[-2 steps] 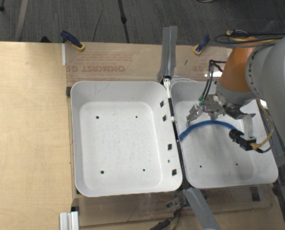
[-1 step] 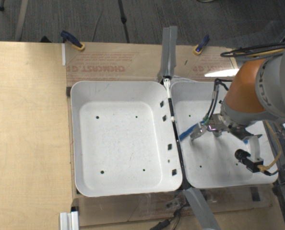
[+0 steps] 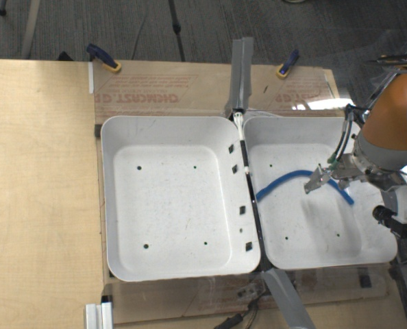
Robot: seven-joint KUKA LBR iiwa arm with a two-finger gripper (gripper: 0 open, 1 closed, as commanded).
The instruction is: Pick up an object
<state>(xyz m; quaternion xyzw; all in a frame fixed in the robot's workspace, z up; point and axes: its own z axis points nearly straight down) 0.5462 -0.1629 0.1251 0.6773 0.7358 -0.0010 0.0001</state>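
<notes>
In the right bin [image 3: 286, 249], a blue flexible strip [image 3: 286, 181] lies curved across the floor, running from near the bin's left wall up and rightward to the gripper, then bending down to a short blue end just right of and below the fingers. Gripper [image 3: 318, 181] sits over the upper-right part of this bin, pointing left, with the arm [image 3: 390, 118] and its orange band above and to the right of it. The grey fingertips overlap the strip at its upper bend; the strip passes at or directly under the tips. Cannot tell from this slant whether the jaws are parted or closed, nor whether the strip is between them or merely beneath. Most of the strip's length lies left of the gripper, resting on the bin floor. Left bin [image 3: 121, 252] sits beside the right one, their inner walls touching along the centre seam. Both bins rest on a brown cardboard sheet [image 3: 162, 91], fixed at its far edge by two blue-and-yellow clamps [image 3: 102, 57], on a pale wooden bench [image 3: 39, 197].
</notes>
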